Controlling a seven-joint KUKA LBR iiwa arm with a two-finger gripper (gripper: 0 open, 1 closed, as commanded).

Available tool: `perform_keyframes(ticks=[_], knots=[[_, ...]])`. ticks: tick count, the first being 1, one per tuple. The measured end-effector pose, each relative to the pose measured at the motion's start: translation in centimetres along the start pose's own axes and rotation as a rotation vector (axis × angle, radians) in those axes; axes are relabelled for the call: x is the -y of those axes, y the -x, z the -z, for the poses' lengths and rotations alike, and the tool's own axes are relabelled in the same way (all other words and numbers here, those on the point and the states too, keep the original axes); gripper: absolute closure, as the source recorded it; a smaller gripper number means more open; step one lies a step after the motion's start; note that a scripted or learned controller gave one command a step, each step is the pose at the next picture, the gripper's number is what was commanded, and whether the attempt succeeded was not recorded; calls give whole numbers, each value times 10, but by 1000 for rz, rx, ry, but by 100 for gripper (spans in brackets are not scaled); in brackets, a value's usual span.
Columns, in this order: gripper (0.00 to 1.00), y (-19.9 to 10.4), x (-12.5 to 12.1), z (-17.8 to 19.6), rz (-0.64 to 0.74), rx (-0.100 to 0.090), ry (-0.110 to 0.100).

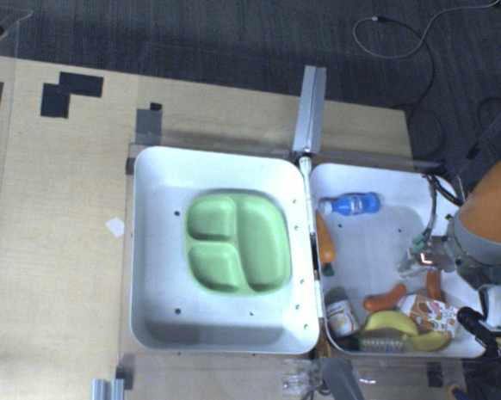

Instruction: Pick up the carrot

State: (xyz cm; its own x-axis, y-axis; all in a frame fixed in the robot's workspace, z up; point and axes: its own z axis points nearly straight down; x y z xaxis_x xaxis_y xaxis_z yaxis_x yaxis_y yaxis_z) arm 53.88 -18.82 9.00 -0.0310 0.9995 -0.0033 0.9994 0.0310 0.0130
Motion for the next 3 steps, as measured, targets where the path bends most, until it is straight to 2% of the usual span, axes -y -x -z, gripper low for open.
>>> perform_keyframes(ticks=[1, 2, 3], knots=[[100, 20, -118, -4, -244, 0, -6], [100, 12, -114, -5, -483, 0, -7], [100, 9, -132, -4, -514, 1, -5]])
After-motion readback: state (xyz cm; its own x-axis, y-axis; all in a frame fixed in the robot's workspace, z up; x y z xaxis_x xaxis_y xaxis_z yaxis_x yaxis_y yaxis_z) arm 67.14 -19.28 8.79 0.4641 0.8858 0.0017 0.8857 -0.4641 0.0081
